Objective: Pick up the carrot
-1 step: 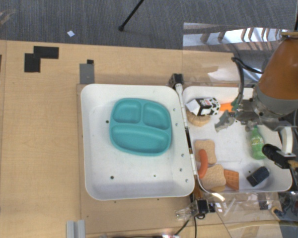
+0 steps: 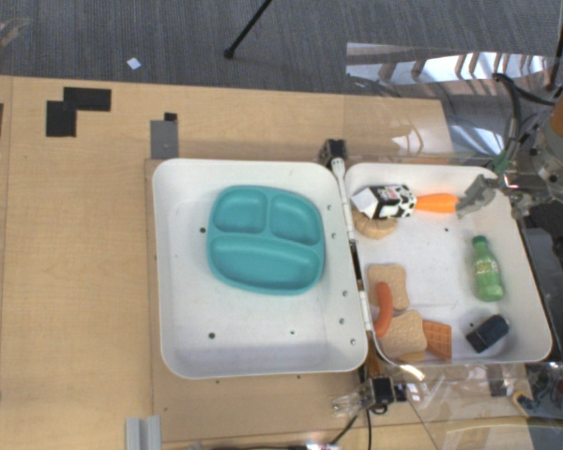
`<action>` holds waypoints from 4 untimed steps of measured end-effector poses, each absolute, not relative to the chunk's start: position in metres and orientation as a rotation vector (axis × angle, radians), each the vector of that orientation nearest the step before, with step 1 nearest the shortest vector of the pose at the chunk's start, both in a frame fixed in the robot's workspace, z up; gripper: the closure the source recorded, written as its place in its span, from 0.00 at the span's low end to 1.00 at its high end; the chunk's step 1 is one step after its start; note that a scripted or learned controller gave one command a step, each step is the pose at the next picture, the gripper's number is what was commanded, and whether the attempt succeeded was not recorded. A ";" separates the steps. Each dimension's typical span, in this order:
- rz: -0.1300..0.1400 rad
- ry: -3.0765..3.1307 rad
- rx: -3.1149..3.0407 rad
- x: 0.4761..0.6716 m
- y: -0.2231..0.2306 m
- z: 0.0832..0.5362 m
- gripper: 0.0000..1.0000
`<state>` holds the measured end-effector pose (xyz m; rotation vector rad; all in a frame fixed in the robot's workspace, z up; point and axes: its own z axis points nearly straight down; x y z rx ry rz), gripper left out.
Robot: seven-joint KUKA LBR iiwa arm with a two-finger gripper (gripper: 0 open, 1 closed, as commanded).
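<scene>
Right now we see the carrot (image 2: 436,203) lying flat near the far wall of the right bin (image 2: 535,340), its left end touching a small black-and-white carton (image 2: 387,201) that sits on a round cookie (image 2: 373,226). Just beside the carrot's right tip is the gripper (image 2: 475,195); we can't tell how it is set. A green bottle (image 2: 486,268) lies nearer us. In the left bin (image 2: 183,345) sits a teal divided plate (image 2: 265,239).

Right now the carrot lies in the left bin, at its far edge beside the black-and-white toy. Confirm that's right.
Not quite. In the camera view the carrot lies in the right bin, not the left one. The rest holds: it is at the far edge, beside the black-and-white toy.
</scene>
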<state>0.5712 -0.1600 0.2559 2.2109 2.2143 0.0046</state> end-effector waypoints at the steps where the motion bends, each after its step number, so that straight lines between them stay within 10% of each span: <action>1: 0.001 2.126 2.307 0.615 -0.206 0.213 0.00; 2: 0.000 2.063 2.371 0.659 -0.199 0.132 0.00; 3: 0.004 2.302 2.129 0.650 -0.197 0.086 0.00; 4: 0.004 2.306 2.121 0.652 -0.196 0.099 1.00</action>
